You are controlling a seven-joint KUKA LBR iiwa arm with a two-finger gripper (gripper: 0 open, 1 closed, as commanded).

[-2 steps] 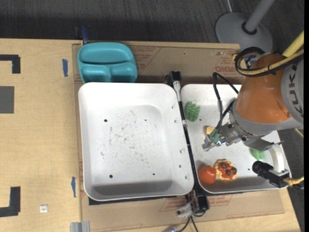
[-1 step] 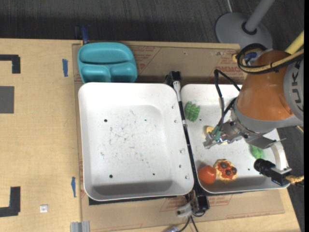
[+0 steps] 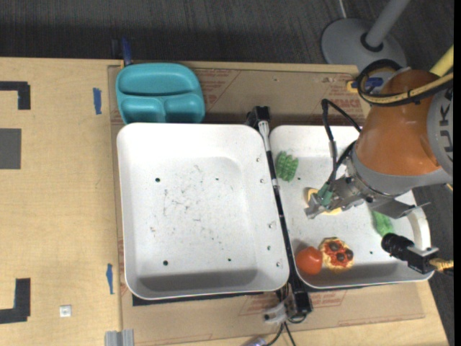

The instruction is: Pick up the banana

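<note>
Yellow curved plastic banana (image 3: 330,206) lies at centre right of the frame in the right white bin (image 3: 317,146), directly under the grey two-finger gripper (image 3: 321,202). We judge it light, rigid, slippery; grasp mid-body across its width.

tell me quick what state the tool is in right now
Tool: down in the right bin over the banana; open or closed cannot be told.
</note>
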